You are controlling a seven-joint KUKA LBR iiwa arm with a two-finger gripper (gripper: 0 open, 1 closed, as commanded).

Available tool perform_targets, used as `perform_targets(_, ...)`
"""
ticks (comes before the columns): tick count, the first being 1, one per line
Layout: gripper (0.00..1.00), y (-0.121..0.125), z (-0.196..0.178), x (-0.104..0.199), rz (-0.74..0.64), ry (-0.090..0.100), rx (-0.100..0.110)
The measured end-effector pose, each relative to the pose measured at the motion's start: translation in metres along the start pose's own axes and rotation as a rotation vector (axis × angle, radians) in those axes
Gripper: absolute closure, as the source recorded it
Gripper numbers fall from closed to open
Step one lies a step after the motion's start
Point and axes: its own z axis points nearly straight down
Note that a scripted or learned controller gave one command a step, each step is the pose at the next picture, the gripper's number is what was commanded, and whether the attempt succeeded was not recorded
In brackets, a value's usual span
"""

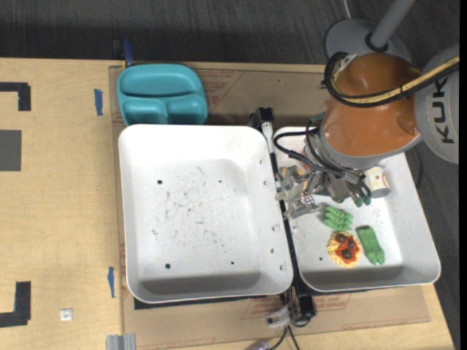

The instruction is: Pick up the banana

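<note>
Two shallow white bins sit side by side on the tan counter [58, 217]. The left bin [131, 268] has only dark specks and a few small holes across its floor. The right bin [427, 257] holds the arm's working end and a handful of small toys.

The arm reaches in from the right, and its orange band [368, 108] hangs large over the back half of the right bin, with black and yellow cables looped round it. Below the band the tool [299, 195] hangs low over the left part of the right bin, close to the wall it shares with the left bin. Its metal parts blur together under the wrist, so I cannot tell whether it is wide or narrow, and nothing can be made out in its grasp.

Just in front of the tool lies a green leafy toy [337, 217]. Nearer the front edge is a yellow-orange piece with red and dark spots [344, 248], and a second green toy [370, 244] lies just beside it on the right. A small white block with an orange face [376, 181] sits near the wrist, towards the bin's right side.

None of these pieces can be told for certain as the banana, so its place cannot be told from this view.

Behind the left bin rests a teal divided tray [162, 93], just beside its back rim. Strips of blue tape [98, 102] mark the counter.
</note>
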Motion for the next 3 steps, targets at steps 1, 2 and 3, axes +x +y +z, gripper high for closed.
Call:
perform_targets(1,1.0,0.0,-0.011,-0.002,0.002,-0.007,0.0)
perform_targets(2,0.0,0.0,-0.011,-0.002,0.001,-0.007,0.0)
perform_targets(3,0.0,0.055,0.011,0.036,-0.389,0.006,-0.001)
